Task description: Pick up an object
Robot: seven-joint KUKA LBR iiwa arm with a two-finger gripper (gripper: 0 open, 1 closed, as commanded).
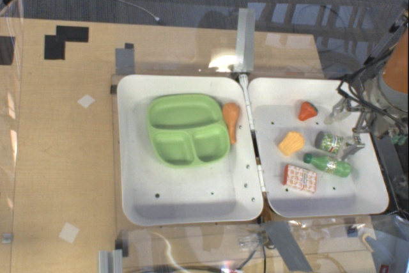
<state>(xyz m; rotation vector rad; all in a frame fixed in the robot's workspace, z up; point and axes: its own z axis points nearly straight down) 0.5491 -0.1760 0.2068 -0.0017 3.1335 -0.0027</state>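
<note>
Right bin [377, 198] holds 5 items; left bin [131, 137]: 1 tray [188, 130], 1 carrot [231, 118].

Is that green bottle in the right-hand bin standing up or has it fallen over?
Lying on its side. The green bottle stretches lengthwise across the floor of the right bin, below the small can.

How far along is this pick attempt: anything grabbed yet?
Nothing looks lifted yet. The gripper hangs over the right bin, by its right side, near the small can and green bottle, both lying on the bin floor. The finger state is unclear. Left: closing on an item and raising it.
</note>
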